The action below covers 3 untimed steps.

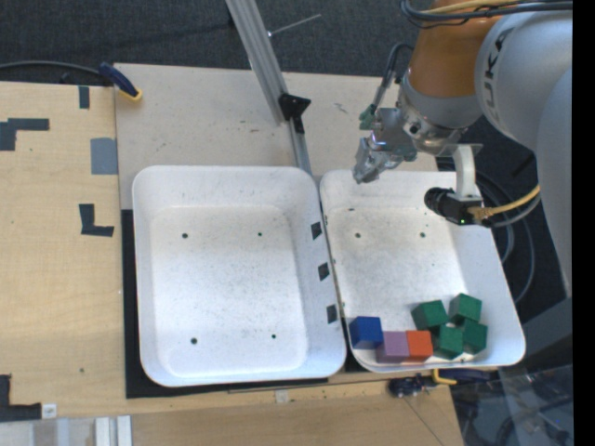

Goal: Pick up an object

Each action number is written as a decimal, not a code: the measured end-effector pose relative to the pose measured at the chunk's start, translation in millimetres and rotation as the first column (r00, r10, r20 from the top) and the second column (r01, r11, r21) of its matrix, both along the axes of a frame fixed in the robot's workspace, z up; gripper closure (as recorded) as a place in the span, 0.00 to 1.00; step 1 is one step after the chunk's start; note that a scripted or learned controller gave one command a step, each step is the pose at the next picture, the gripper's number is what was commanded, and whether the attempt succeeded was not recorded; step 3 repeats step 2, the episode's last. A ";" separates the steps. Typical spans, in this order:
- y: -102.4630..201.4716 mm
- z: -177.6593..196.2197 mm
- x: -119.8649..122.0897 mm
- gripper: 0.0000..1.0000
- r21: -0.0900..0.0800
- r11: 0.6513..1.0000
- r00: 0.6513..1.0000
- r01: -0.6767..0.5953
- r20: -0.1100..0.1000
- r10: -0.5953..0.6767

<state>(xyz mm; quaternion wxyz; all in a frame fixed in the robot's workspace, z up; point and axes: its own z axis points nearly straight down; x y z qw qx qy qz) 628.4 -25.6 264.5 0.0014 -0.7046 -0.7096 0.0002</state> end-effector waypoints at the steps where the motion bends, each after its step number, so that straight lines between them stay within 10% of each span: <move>1: 54.8 -16.7 -12.5 1.00 -0.001 1.000 1.000 0.000 -0.002 0.000; 3: 101.0 -15.6 -29.6 1.00 0.000 1.000 1.000 0.001 -0.001 -0.001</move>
